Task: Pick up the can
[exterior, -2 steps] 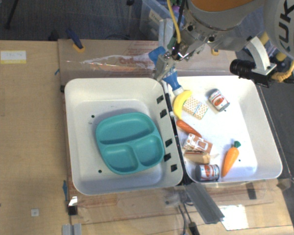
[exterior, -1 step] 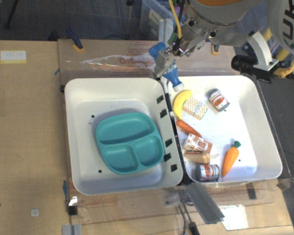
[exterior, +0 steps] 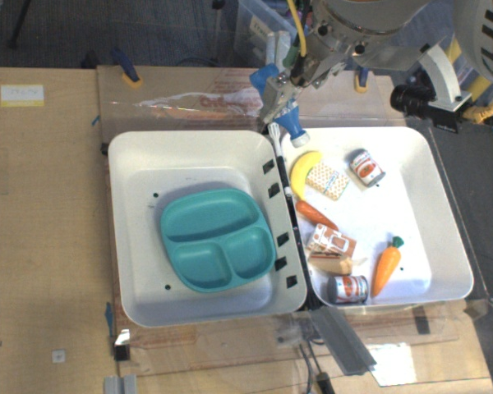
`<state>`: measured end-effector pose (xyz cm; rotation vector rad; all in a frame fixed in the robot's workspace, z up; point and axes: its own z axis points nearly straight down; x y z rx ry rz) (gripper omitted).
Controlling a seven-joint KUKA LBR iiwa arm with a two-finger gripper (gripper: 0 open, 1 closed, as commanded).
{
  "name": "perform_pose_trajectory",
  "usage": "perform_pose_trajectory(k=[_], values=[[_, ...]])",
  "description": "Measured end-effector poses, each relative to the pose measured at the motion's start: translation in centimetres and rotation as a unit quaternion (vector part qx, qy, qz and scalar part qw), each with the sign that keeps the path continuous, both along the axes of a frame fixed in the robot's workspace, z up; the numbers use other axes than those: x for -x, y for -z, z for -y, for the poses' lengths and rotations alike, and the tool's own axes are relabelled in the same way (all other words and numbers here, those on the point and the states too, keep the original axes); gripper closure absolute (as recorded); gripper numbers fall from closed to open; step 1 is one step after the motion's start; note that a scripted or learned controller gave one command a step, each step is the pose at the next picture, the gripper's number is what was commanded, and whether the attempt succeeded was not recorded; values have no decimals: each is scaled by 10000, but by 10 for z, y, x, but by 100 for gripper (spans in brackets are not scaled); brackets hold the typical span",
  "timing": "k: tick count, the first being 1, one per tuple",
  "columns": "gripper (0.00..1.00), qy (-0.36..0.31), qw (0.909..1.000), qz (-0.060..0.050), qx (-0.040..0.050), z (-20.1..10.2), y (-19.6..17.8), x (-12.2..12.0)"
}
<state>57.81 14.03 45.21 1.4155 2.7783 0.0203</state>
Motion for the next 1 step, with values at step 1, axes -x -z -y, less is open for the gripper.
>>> perform_pose_trajectory(k=[1], values=[[100,-18,10000,35,-1,-2,-12,0]])
